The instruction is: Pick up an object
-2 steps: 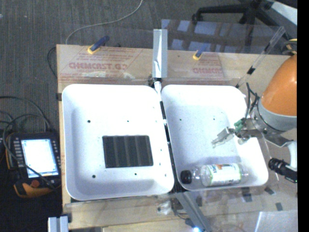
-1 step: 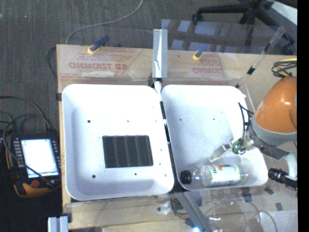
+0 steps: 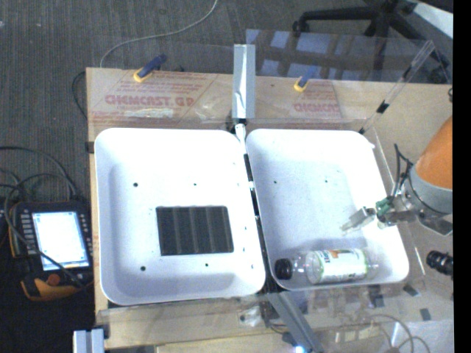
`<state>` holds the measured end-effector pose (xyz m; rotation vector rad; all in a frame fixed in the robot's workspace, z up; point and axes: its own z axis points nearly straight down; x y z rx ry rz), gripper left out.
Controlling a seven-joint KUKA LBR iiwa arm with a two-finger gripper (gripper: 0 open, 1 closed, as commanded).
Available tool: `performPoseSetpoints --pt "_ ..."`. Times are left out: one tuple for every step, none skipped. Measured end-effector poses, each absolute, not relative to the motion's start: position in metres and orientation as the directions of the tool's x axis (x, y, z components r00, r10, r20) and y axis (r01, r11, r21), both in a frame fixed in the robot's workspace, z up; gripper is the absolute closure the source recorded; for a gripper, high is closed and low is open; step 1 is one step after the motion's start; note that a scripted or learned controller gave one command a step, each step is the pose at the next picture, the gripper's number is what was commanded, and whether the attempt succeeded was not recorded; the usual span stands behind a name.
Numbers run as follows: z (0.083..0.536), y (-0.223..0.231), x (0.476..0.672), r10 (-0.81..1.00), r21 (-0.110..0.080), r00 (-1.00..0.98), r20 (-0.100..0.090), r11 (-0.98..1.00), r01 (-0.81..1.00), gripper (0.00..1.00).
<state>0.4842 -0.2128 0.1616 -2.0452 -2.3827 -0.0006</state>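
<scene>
Camera view: arm reaches from the right — pincer (image 3: 360,218) (grip state unclear) over right bin (image 3: 316,160), above bottle (image 3: 327,265).

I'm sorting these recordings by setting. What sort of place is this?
Probably a robotics lab or test workshop. A bench holds two white bins, one with a plastic bottle lying in it, a handheld control screen sits on the carpet, and an office chair base stands behind.

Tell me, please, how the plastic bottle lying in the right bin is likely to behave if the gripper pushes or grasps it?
The bottle lies on its side, so a nudge across its length would probably roll it. It looks clear and largely empty, so likely light and easily shoved. Its smooth round body may slip between the fingers of the gripper.
</scene>
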Motion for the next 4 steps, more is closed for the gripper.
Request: performPoseSetpoints --pt "0.092 -0.128 0.488 0.984 0.011 -0.176 -0.006 0.176 0.984 0.0" --pt "0.14 -0.162 0.484 0.999 -0.001 0.039 -0.001 -0.039 0.999 0.0" --pt "0.092 -0.147 0.487 0.977 0.009 -0.214 -0.006 0.215 0.977 0.0" --pt "0.092 -0.14 0.488 0.993 0.016 -0.122 -0.009 0.122 0.992 0.0"
